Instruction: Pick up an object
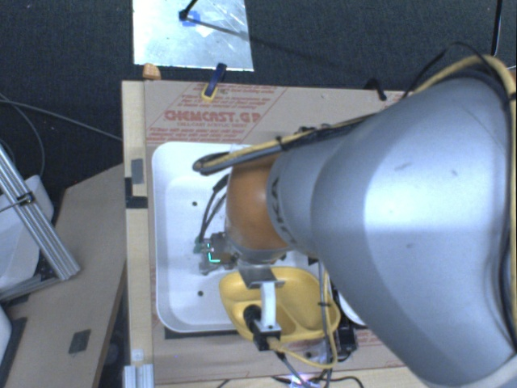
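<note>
My grey arm with its orange band [254, 208] reaches in from the right and covers most of the bench. The wrist hangs over the left white bin [174, 217], and the gripper [212, 255] shows as a dark part with a small green light, low over the bin's floor. A yellow rounded object [297, 297], shaped like a bowl or shell, lies at the bin's front right, just below the wrist and partly covered by robot parts. I see nothing between the gripper and the bin floor.
The bins stand on a cardboard sheet [218, 115] with red print. A small blue and yellow item [214, 81] lies on the sheet's far edge. A shiny metal plate [192, 23] sits behind it, and an aluminium rail [36, 225] stands left.
</note>
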Controlling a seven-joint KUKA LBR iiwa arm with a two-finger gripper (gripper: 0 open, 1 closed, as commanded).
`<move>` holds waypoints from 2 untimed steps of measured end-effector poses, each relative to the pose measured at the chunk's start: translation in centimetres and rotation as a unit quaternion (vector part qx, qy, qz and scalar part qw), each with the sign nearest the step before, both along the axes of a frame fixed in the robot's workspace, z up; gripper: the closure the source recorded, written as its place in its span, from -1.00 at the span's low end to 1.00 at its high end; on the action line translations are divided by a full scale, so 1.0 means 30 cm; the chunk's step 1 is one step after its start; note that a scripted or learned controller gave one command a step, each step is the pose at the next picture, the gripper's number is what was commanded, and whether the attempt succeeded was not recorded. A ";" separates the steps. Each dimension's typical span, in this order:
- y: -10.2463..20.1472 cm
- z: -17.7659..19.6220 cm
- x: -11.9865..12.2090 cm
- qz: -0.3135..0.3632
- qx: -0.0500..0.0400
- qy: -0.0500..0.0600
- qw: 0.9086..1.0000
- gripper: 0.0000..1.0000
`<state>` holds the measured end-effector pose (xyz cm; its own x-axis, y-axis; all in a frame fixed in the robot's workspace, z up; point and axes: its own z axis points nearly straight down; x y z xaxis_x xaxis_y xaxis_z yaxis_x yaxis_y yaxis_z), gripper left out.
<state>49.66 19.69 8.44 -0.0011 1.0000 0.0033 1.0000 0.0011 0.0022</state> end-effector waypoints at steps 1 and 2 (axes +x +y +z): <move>-0.002 0.035 0.002 0.000 0.000 0.000 1.000 1.00; -0.006 0.001 0.309 0.001 -0.001 -0.003 1.000 1.00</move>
